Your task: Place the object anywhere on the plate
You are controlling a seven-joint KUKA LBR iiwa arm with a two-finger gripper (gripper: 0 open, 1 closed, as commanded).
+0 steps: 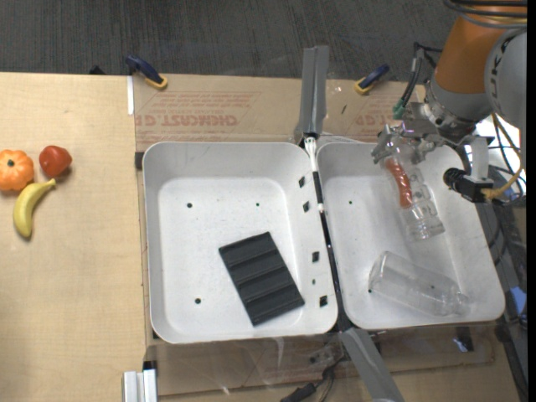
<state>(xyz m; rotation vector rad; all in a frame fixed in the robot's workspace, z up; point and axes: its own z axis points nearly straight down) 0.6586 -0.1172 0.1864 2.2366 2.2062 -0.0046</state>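
The worktop (67,308) runs pale wood on the left, with brown cardboard (218,111) laid beneath the two white bins. The left bin (167,308) holds a dark ribbed rectangular plate (260,277), lying flat and turned at a slant near the bin's front right. The right bin (352,300) touches it along the middle divider. The arm (473,53) (grey, with its orange band) reaches in over the right bin's far right corner.

In the right bin lies a clear plastic cup (414,285) on its side near the front, hard to make out against the white. Further back, a clear bottle (416,205) with a red band hangs tilted, its top end between the fingers of the hand (400,151), which is clenched on it just above the bin floor.

On the bare wood at far left sit a banana (28,208), a small orange fruit (13,171) and a red one (55,161), close together and well apart from the bins. Two clamps (146,71) grip the cardboard's far edge.
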